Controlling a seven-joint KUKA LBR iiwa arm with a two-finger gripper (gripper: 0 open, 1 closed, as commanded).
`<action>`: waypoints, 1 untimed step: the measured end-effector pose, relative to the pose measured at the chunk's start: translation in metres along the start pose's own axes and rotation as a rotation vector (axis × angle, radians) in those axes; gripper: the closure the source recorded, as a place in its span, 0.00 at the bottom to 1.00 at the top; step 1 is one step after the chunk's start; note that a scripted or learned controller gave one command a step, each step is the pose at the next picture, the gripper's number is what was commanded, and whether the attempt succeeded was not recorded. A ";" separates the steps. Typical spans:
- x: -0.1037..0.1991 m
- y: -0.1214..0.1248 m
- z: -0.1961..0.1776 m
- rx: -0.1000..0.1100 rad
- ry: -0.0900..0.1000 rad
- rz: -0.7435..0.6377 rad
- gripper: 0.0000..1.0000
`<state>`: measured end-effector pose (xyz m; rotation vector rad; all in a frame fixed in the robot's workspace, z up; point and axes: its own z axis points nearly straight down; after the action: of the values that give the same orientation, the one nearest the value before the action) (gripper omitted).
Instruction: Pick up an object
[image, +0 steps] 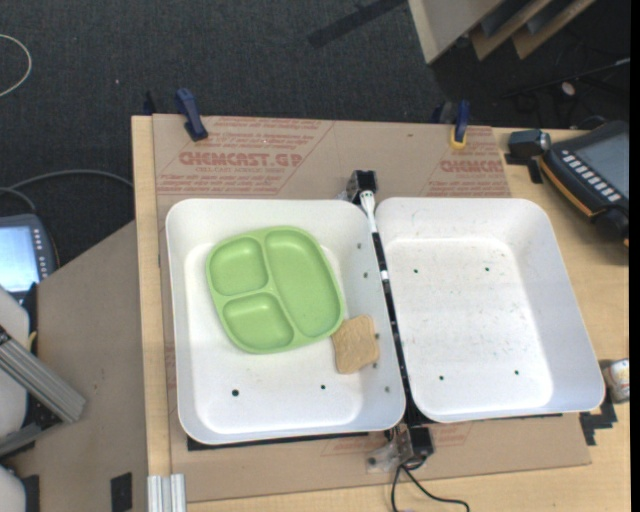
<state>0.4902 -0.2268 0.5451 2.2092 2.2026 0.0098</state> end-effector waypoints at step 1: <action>0.008 -0.015 0.133 0.033 0.016 -0.002 1.00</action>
<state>0.4780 -0.2202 0.4119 2.2320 2.2289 -0.0088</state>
